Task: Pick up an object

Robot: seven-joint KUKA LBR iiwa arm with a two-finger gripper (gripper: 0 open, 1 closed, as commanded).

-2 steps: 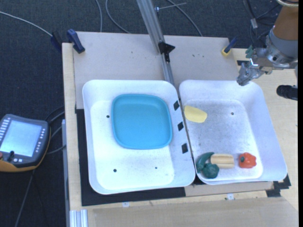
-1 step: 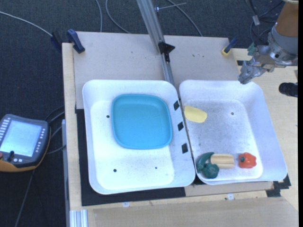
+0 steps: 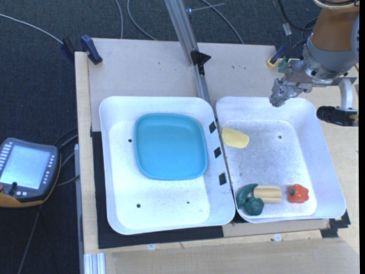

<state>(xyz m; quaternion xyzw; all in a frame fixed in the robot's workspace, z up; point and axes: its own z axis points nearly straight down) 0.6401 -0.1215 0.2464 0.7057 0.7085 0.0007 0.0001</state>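
The right white bin (image 3: 319,131) holds a pale yellow piece (image 3: 235,137) near its left wall. Along its front edge lie a dark green piece (image 3: 249,199), a tan cylinder (image 3: 268,194) and a red pepper-like piece (image 3: 297,193). My gripper (image 3: 278,98) hangs over the bin's back rim, high above the floor and far from all the pieces. Nothing shows between its fingers.
The left white bin (image 3: 117,153) carries a light blue square plate (image 3: 170,146). A metal pole (image 3: 185,30) slants down to the gap between the bins. A teach pendant (image 3: 25,170) lies off the bench at left. Cables cross the dark floor behind.
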